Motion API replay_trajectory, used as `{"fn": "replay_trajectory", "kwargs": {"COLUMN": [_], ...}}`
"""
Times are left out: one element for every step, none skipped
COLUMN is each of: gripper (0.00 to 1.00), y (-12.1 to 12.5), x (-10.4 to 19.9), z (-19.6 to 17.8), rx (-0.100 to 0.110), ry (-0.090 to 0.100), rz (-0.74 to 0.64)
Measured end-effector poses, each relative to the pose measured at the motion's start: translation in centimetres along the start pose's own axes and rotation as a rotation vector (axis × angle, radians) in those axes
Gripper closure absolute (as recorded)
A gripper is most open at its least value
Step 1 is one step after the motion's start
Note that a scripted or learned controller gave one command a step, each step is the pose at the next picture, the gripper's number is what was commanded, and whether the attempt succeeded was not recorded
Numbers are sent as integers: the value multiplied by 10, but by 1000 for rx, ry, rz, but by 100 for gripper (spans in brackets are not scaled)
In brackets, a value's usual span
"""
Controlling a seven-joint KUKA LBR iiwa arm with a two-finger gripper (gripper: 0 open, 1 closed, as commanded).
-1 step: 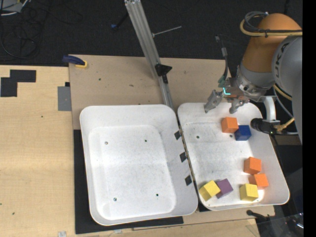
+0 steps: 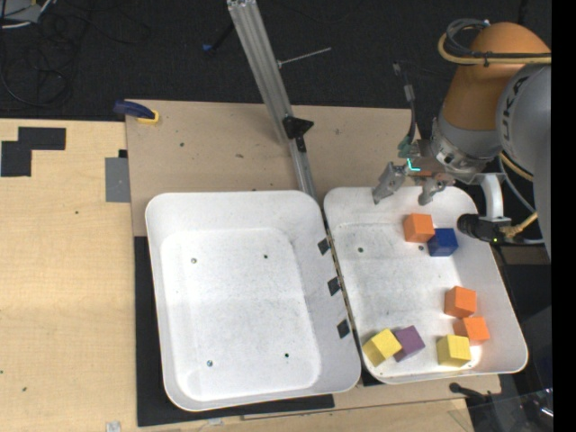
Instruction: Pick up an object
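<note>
My gripper [image 2: 407,187] hangs over the far edge of the right bin [image 2: 378,268], its two fingers spread apart with nothing between them. Just below and to its right lie an orange block [image 2: 418,228] and a blue block [image 2: 442,242], touching each other. Nearer the front of that bin sit two more orange blocks [image 2: 461,301] [image 2: 475,329], a yellow block [image 2: 454,350], another yellow block [image 2: 382,345] and a purple block [image 2: 409,340] beside it.
The left bin [image 2: 171,232] stands next to the right one, joined by black clips [image 2: 332,284]. A slanted metal rail [image 2: 270,88] rises behind the bins. The arm's orange band [image 2: 490,70] is at the upper right.
</note>
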State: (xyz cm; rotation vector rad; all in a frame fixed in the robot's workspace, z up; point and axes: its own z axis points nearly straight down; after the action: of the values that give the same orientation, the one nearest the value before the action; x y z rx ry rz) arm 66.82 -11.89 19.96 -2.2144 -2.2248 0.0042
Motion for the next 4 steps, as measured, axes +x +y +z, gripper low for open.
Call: {"fn": "replay_trajectory", "kwargs": {"gripper": [0,0,100,100], "y": [-11,-11,-11,-6], "x": [1,2,2,-6], "z": [57,110,97,36], "rx": [5,1,-1,-8], "ry": [1,0,1,-1], "rz": [3,3,5,9]}}
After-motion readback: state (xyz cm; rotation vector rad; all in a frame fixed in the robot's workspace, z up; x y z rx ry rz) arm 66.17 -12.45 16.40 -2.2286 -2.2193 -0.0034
